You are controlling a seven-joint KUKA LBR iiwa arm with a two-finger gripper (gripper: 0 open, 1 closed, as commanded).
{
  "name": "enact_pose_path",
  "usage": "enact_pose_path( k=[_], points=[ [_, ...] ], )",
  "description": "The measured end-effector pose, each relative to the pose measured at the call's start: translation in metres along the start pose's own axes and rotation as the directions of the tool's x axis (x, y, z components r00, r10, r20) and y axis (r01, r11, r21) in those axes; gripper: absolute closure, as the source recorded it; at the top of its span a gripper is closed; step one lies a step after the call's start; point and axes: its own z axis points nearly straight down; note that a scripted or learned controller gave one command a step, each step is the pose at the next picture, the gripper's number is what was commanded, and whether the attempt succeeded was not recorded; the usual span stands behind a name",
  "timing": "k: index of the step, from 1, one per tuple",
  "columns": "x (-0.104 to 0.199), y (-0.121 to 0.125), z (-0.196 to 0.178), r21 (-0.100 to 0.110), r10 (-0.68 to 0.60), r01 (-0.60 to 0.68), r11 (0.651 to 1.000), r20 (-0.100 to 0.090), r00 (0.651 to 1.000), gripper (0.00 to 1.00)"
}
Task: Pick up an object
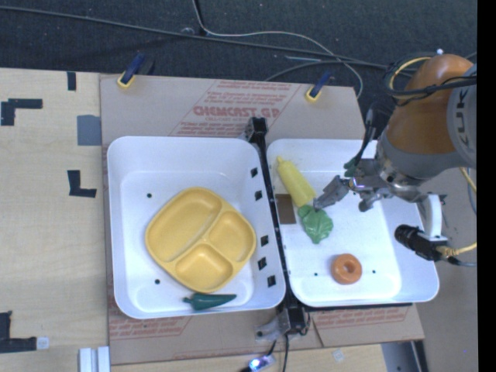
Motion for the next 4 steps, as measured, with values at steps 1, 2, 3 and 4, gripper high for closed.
enact_pose_path(
  k=[1,2,3,4],
  points=[
    [0.0,0.003,-0.007,-0.013,-0.003,0.003,1.0,0.001,1.0,0.0],
    [0.003,0.006,0.057,-0.008,-0.002,0.002,1.0,0.002,1.0,0.0],
    [0.004,0.005,0.101,-0.007,-0.002,0.002,1.0,0.002,1.0,0.0],
    [0.004,0.006,0.132,-0.014,-0.002,0.002,1.0,0.005,1.0,0.0]
  ],
)
